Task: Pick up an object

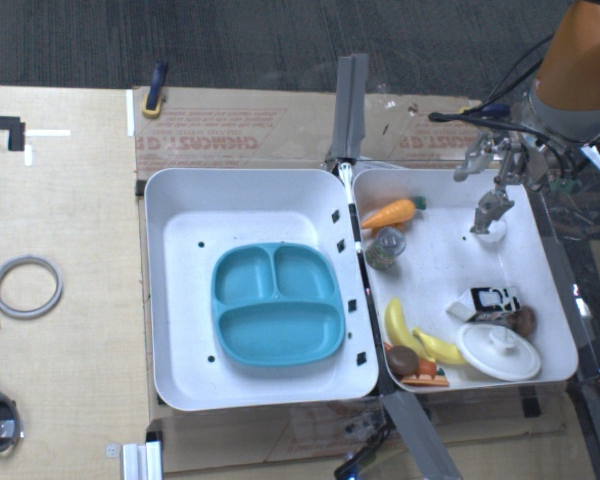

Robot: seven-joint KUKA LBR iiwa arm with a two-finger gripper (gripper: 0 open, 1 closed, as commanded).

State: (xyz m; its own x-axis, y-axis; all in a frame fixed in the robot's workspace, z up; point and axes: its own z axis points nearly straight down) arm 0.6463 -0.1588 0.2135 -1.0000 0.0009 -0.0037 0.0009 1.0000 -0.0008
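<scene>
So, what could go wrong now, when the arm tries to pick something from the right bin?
1. The gripper hovers over a bare part of the right bin, apart from every object; closing there would likely catch nothing.
2. The bananas, white lid and black-and-white item crowd the near corner, so a grasp could knock neighbours.
3. The carrot lies near the bin's wall, leaving little finger room.

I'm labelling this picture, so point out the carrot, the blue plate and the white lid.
carrot (392, 213), camera view, middle of its orange body
blue plate (277, 304), camera view, central divider
white lid (499, 352), camera view, near its knob
</scene>
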